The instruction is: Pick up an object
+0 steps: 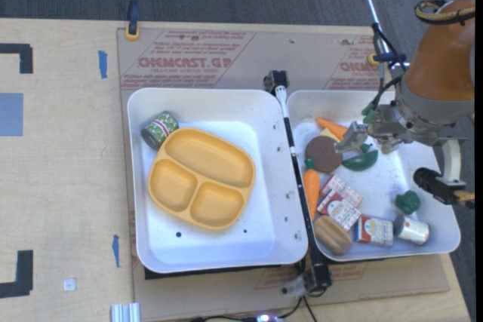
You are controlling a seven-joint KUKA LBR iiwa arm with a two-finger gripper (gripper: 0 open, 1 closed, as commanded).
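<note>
bench (60, 185): light wood top, blue tape marks and black corner marks at left, brown printed board under the bins.
left bin (226, 245): white, shallow, sits left of the right bin, rims touching along a black centre strip.
right bin (445, 234): white, crowded with toy food.
arm (445, 49): orange band at upper right, grey wrist below it, reaches in over the right bin's upper part.
tray (202, 177): yellow, three compartments, lies tilted in the left bin, nothing in its compartments.
gripper (355, 139): hangs above the right bin's upper left, over the green piece – finger gap too blurred, cannot tell wide or narrow, nothing seen held.
carrot (312, 192): orange, long, lies along the right bin's left wall, green top toward the brown disc.
brown disc (324, 153): round, flat, just left of the gripper, touching the carrot's top end.
green piece (361, 160): curved, just beside the brown disc, under the gripper.
orange piece (330, 127): small wedge above the brown disc.
red-white carton (339, 206): right of the carrot, tilted.
bread roll (332, 234): tan, near the right bin's lower left corner.
small carton (375, 230): red and white, between bread roll and white cup.
white cup (413, 230): on its side – lower right of the bin.
broccoli (407, 201): small, green, above the white cup.
can (158, 128): green label, on its side in the left bin's upper left, touching the tray's rim.
</note>
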